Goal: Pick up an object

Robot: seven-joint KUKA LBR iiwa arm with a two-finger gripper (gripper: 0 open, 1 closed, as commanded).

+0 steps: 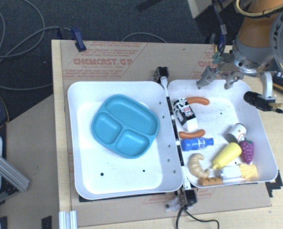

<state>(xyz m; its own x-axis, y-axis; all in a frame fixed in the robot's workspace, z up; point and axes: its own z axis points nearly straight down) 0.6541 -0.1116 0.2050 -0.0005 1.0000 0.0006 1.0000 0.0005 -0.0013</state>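
My gripper hangs over the far edge of the right bin, its two fingers spread open with nothing between them. Below it in that bin lie a hot dog, a black-and-white cow-print carton, a second hot dog, a small blue bottle, a croissant, a yellow mustard bottle, purple grapes, a corn cob and a white mushroom-like piece. All rest on the bin floor, apart from the gripper.
The left bin holds a blue divided plate. A black clamp sits at the far end of the seam between the bins. A blue clip grips the cardboard's far left edge. Cables trail over the dark floor beyond.
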